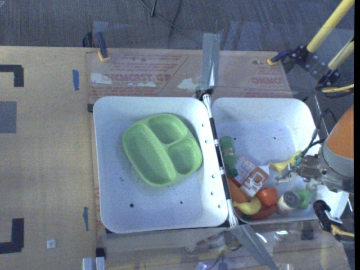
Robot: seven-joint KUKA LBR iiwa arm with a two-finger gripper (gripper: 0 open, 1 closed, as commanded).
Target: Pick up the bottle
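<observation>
From my seat the arm (344, 145) is cut off at the right edge; I see its orange band and grey wrist, and the gripper (287, 172) reaching into the right bin (264, 114) over the clutter; its tip is small and blurred against the toys, so I cannot tell how it is set, nor whether it touches anything. The bottle (293, 199), as far as I can make it out, lies on its side near the front right corner of that bin, just below the gripper; its white end with a dark cap points left toward a red tomato (268, 196), its green body runs right, so the long axis lies roughly across the bin, left to right; its right end is partly hidden by the arm's wrist hardware. Beside the divider lies a green tube-like thing (228, 149), and a yellow banana (247, 207) sits at the front wall; a printed carton (251, 179) lies between them, label unreadable. The left bin (112, 196) holds a green divided plate (162, 149), well apart from the gripper.
</observation>
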